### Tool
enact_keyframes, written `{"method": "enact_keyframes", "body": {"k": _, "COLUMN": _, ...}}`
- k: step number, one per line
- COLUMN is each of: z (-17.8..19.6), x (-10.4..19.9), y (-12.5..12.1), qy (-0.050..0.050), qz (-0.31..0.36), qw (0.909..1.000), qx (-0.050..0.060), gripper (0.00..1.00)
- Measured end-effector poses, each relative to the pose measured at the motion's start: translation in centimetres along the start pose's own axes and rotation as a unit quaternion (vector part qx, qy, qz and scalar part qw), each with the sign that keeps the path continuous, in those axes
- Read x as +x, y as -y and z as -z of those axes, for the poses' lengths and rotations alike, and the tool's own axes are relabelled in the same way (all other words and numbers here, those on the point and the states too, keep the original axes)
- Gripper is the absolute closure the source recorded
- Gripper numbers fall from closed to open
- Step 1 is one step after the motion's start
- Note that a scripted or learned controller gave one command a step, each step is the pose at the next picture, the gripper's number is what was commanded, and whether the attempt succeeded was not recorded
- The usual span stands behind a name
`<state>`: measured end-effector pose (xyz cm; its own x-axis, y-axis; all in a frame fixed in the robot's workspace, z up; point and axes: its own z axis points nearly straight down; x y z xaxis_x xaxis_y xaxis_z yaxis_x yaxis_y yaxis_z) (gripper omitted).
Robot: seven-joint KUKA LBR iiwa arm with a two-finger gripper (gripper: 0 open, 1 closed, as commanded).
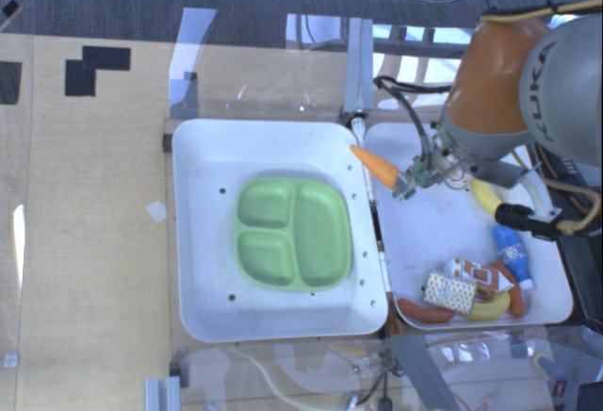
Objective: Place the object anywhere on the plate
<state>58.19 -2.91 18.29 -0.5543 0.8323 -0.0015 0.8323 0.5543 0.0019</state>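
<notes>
A green three-compartment plate (pixel 292 235) lies in the middle of the left white bin (pixel 203 211). An orange carrot (pixel 374 166) hangs slantwise over the wall between the two bins, its thin tip pointing up-left toward the left bin. My gripper (pixel 411 181) is shut on the carrot's thick end, just inside the right bin (pixel 415 249). The grey arm with its orange band (pixel 495 79) comes in from the upper right. The carrot is up and to the right of the plate, apart from it.
Several toy foods lie in the right bin: a yellow banana (pixel 484 196) under the arm, a blue bottle (pixel 512 254), a snack box (pixel 449 291), a red sausage (pixel 423 312) and another banana (pixel 490 307) along the front edge. Cables (pixel 400 103) hang by the wrist.
</notes>
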Motion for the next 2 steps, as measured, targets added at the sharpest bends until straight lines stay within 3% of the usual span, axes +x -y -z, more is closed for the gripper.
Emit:
{"method": "enact_keyframes", "body": {"k": 1, "z": -0.02, "x": 7.08, "y": 0.08, "qy": -0.001, "qz": 0.098, "qw": 0.9952, "qx": 0.0, "gripper": 1.0}}
{"method": "enact_keyframes", "body": {"k": 2, "z": -0.02, "x": 7.06, "y": 0.08, "qy": -0.001, "qz": 0.098, "qw": 0.9952, "qx": 0.0, "gripper": 0.0}}
